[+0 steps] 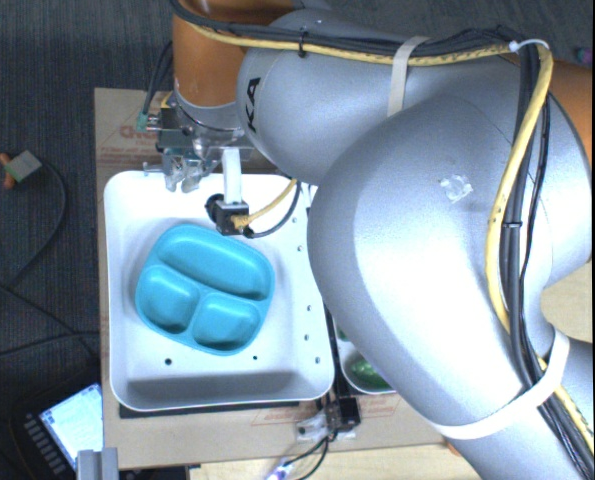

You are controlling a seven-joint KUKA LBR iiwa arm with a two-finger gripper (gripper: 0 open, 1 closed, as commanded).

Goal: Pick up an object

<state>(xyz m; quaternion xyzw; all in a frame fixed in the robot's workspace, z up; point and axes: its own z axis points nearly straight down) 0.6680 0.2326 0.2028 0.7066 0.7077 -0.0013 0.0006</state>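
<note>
A light blue divided plate (205, 288) with three compartments lies in the middle of the left white bin (127, 368). My gripper (205, 180) hangs over that bin's far edge, just beyond the plate's back rim, under the orange band of the arm. No object shows in it. A green object (362, 373) peeks out in the right bin, mostly hidden beneath the arm.
The big grey arm (437, 218) covers nearly all of the right bin. A yellow cable (267, 213) loops down by the gripper toward the plate. Off the bench on the dark floor lie black cables and a small grey and orange piece (19, 167).
</note>
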